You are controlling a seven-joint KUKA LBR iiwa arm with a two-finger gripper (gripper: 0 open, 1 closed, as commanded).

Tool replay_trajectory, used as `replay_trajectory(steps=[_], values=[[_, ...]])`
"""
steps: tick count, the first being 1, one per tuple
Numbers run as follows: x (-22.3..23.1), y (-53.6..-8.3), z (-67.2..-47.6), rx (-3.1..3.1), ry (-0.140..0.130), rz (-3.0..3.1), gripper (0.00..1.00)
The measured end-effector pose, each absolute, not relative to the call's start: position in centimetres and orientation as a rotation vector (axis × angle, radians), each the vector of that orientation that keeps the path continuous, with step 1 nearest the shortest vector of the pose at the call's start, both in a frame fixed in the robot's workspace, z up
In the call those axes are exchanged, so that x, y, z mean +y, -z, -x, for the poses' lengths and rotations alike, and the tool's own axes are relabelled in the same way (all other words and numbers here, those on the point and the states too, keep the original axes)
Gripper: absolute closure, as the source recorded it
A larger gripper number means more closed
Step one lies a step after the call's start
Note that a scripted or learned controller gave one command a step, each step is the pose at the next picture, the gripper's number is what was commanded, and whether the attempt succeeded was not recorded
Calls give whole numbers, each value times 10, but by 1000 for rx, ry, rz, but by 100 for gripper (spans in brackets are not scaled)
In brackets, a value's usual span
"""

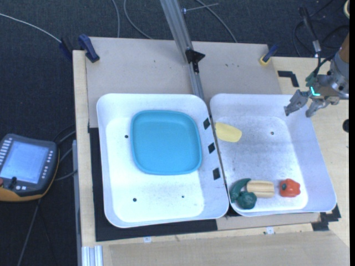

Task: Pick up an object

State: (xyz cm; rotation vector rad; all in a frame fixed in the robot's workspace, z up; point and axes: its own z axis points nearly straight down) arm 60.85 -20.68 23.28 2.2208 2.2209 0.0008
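My gripper (303, 107) hangs over the far right corner of the right bin (310, 143), its two fingers spread open with nothing between them. A yellow piece (228, 132) lies at the bin's left side near the divider. Along the near edge lie a green toy vegetable (243, 194), a tan cylinder (260, 188) touching it, and a red pepper (289, 188). All of these lie well away from the gripper.
The left bin (116, 198) bears a blue square plate (166, 142). A metal pole (178, 21) slants up from between the bins. Clamps sit at the board's far corners, and a teach pendant (25, 167) lies off the bench at left.
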Motion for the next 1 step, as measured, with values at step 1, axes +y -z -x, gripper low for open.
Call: replay_trajectory(steps=[1], values=[[-207, -233, -608, 2221, -1, -2221, 0]])
